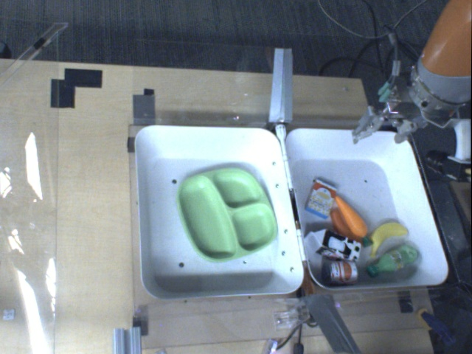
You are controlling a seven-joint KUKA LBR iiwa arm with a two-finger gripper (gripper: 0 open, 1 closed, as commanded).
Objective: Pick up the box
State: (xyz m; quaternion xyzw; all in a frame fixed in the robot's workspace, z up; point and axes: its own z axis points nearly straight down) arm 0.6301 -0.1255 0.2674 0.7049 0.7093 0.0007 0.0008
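While the arm (450, 46) reaches in from three o'clock, its gripper (383, 126) hangs over the upper rim of the right bin (369, 161), at about twelve o'clock of that bin, with the two fingers spread apart and nothing between them. Right bin, contents: one small box (321, 199), orange, white and blue, lying flat near the bin's middle, well apart from the gripper and toward six o'clock of it; one carrot (348, 218) touching the box on its four o'clock side; one banana (387, 234) at four o'clock of the carrot; one green bottle (393, 261) lying on its side just below the banana; one can (341, 272) on its side near the bin's six o'clock edge; one black-and-white item (343, 246) between carrot and can, kind unclear. Left bin (158, 168), contents: one green divided tray (227, 212) with three compartments, resting at centre. Both bins sit side by side on a pale wooden bench (66, 198), with a metal divider bar (282, 87) at twelve o'clock between them.
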